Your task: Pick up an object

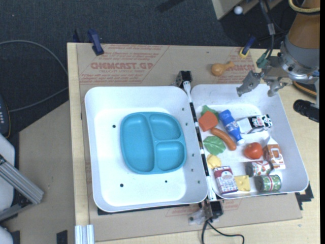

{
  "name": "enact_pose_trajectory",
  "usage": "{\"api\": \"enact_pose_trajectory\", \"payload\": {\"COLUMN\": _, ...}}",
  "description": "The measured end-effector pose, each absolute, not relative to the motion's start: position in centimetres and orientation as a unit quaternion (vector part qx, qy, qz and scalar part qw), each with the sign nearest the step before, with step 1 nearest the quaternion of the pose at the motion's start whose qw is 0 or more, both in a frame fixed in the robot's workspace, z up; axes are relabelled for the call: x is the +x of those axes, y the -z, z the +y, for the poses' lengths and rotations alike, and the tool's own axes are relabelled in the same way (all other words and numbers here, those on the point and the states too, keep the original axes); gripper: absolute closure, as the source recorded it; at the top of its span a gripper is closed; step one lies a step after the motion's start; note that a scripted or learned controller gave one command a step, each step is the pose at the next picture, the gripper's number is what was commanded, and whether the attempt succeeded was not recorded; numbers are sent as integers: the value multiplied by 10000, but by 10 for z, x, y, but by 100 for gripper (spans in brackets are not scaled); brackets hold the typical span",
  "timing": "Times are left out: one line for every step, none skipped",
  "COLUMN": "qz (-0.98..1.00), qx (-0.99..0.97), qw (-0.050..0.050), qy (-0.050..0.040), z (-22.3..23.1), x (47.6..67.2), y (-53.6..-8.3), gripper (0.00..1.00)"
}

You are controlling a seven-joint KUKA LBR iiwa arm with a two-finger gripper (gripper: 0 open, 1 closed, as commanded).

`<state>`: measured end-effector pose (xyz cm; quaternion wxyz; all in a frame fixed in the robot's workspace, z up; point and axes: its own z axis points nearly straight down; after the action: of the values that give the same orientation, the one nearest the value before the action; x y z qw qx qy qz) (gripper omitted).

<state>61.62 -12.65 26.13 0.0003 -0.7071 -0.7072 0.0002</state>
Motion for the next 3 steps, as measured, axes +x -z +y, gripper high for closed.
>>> {"api": "enact_pose_trajectory", "payload": {"qz": -7071, "qx": -7071, "qw": 20, "qy": -12, "z": -103, "x": 612, "y": -115, "gripper": 0}}
{"api": "enact_pose_trajectory", "payload": {"qz": -7069, "qx": -7073, "qw": 5, "qy": -3, "z": -111, "x": 553, "y": -85, "gripper": 0}}
{"api": "enact_pose_trajectory", "payload": {"qz": -7071, "qx": -7071, "qw": -15, "qy": 2, "z": -162, "x": 623, "y": -108, "gripper": 0}}
